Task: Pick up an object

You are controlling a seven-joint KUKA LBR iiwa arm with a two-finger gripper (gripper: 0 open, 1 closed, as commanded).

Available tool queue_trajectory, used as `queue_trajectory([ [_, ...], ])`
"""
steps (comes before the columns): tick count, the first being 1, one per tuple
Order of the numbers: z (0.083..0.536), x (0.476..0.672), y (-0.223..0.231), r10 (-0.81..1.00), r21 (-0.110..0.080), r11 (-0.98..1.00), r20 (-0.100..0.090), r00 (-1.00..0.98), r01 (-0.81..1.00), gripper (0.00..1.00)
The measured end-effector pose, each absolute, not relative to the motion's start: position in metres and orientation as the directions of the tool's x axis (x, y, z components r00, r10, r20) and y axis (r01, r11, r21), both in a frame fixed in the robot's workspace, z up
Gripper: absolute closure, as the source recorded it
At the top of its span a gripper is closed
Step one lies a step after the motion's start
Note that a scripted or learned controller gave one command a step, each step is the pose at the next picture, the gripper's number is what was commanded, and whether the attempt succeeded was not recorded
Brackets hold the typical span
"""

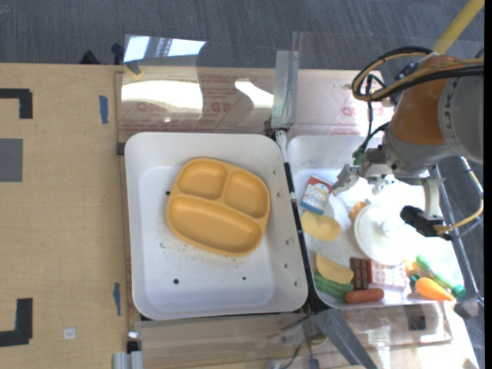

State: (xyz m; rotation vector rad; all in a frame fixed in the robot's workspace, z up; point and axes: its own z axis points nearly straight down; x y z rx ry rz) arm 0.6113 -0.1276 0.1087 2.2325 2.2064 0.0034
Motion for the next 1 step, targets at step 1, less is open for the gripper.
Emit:
queue_trajectory([
  [1, 0.0878, 0.5775, -0.1571, 0.908, 0.005, 0.418, -0.003, -0.418, 0.908, 0.0],
])
